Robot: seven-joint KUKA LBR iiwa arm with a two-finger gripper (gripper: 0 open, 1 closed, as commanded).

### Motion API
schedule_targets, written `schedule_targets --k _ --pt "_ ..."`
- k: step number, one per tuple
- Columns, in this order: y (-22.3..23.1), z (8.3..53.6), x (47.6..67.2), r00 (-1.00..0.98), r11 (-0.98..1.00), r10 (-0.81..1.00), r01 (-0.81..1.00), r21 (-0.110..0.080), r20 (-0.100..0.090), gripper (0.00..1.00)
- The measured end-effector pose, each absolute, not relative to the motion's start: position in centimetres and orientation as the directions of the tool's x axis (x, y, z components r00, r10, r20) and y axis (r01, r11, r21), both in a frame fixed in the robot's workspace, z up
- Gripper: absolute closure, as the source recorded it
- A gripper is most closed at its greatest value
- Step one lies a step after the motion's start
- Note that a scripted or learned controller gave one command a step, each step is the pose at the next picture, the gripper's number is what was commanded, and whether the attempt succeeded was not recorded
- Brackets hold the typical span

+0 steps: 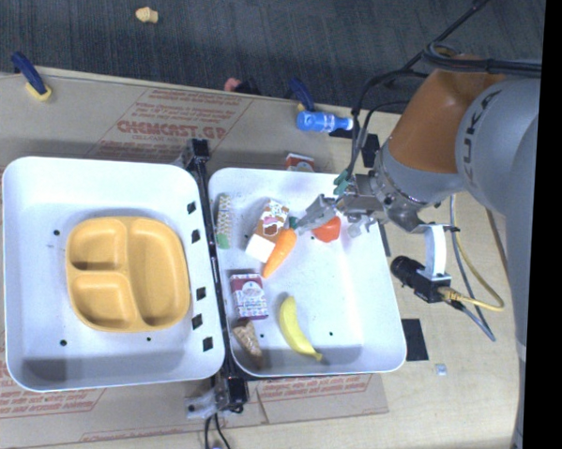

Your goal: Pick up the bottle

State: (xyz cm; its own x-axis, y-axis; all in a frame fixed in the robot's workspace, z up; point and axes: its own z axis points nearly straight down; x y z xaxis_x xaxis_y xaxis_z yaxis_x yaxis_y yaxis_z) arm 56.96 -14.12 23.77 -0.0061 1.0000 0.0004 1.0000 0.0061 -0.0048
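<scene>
Nothing is lifted yet: the claw [327, 215] hangs low in the right bin [376, 299], beside a carrot [279, 254] and a red item [327, 231], and its grip cannot be made out. What looks like the bottle [270, 224] lies just left of the claw, so the grasp remains.
</scene>
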Motion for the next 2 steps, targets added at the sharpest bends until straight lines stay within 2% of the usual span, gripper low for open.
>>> schedule_targets --k 1,2 --pt "-14.1 24.8 57.0 -0.011 0.011 1.000 1.000 -0.007 0.001 1.00" --pt "-17.1 24.7 49.1 -0.089 0.089 0.996 0.996 -0.004 0.001 1.00"
